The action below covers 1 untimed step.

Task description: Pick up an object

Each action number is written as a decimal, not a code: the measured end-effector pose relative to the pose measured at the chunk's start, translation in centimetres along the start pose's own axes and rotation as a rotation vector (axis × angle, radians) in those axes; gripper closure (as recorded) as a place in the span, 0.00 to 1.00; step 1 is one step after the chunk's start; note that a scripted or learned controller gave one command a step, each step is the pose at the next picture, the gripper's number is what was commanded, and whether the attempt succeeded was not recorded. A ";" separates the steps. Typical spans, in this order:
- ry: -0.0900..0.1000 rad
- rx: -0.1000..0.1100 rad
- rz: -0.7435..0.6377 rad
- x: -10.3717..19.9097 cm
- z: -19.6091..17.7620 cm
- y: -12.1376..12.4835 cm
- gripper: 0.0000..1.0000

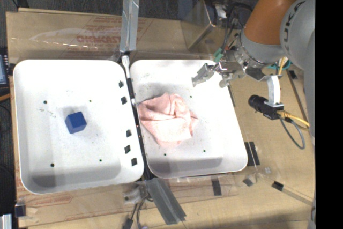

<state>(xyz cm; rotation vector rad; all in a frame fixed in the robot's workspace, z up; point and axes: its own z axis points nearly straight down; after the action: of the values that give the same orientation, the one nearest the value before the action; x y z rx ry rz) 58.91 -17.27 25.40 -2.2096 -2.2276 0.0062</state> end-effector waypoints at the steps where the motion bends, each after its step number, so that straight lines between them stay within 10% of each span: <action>1: 0.001 0.000 -0.063 1.9 13.9 -1.8 0.00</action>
<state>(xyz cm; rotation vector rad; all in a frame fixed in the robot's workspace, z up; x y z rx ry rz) 57.00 -15.35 11.48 -2.1383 -2.2950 0.0056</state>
